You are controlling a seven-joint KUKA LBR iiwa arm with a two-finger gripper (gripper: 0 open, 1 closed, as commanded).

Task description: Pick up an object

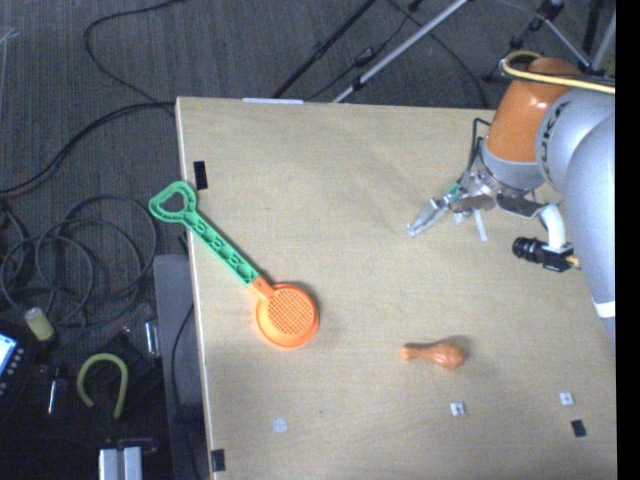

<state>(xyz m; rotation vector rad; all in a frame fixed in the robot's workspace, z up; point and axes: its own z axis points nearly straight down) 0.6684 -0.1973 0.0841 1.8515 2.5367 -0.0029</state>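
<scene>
Jaws (440,213) hover over worktop (340,158), upper right, fingers look splayed open w/ nothing between them. Nearest obj: small orange drumstick-shaped toy (436,353), lies below the jaws in view, toward the near edge, well apart. Long axis runs approx left-right, thin end left, fat end right. Other option: orange strainer w/ green handle (240,273), far left of jaws, axis diagonal. Toy prob the easier target; needs move down-view then descent.

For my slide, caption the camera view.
Arm's gripper hovers over a bench bearing a green-handled orange strainer and drumstick toy.
</scene>
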